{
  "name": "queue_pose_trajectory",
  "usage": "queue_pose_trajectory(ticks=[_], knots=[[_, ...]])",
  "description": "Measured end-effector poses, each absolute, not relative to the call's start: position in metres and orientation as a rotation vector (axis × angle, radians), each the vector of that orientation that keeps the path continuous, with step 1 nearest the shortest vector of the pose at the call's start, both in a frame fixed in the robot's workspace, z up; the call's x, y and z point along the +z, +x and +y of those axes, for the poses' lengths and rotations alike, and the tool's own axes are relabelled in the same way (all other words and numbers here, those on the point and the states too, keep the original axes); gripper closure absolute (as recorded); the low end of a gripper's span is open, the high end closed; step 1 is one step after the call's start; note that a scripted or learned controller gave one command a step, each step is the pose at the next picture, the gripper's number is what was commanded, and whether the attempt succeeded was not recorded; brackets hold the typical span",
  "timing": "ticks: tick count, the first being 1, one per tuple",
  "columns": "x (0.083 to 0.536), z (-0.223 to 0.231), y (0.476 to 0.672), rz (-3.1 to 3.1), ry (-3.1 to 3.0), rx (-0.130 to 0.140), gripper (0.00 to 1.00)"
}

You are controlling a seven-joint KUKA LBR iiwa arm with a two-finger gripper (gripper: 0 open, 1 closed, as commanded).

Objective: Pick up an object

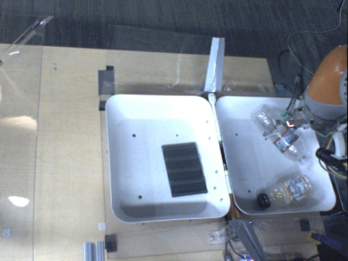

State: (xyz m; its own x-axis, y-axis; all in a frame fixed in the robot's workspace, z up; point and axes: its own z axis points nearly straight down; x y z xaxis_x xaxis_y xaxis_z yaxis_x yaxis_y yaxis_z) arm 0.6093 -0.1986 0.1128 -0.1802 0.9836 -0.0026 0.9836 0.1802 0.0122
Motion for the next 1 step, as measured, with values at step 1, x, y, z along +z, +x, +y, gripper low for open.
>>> queue_pose_trajectory(ticks=[1], knots=[[0.1495,-0.1675,0.6454,2.141,2.331,-0.022,1.0]])
